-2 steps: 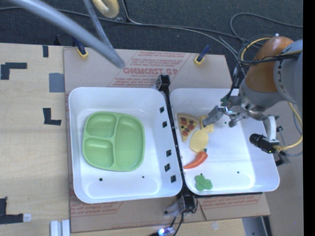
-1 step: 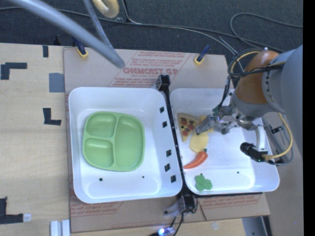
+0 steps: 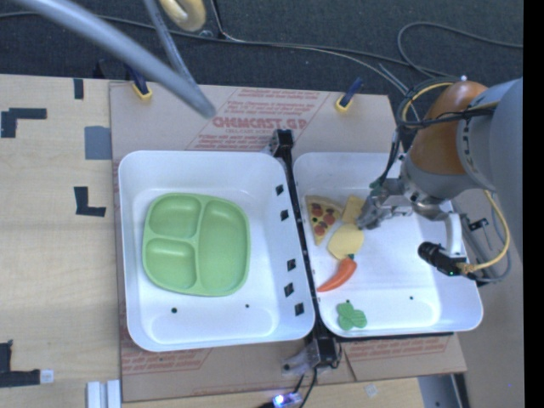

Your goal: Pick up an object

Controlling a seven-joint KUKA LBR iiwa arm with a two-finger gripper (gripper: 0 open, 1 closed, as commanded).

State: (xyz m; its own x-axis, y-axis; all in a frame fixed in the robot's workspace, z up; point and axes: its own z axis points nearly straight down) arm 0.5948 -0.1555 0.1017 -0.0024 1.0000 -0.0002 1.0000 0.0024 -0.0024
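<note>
Your hand (image 3: 367, 215) sits low in the right bin (image 3: 425, 313), at its upper middle, arm coming in from the right with the orange band above the wrist. Can't tell if it's wide or narrow; too blurred and dark at the tip. Nothing visibly held.

Objects in the right bin: pizza slice (image 3: 320, 218) near the divider, yellow cheese wedge (image 3: 352, 208) just beside the hand, pale yellow round piece (image 3: 345, 242) just below that, touching or nearly so. Orange carrot (image 3: 337, 275) lies below, tilted. Green broccoli piece (image 3: 350, 316) sits near the front wall, apart from the rest.

Left bin (image 3: 204, 168) holds a green divided plate (image 3: 196, 244), lying flat, left of centre. Both bins rest on cardboard on the surface.
</note>
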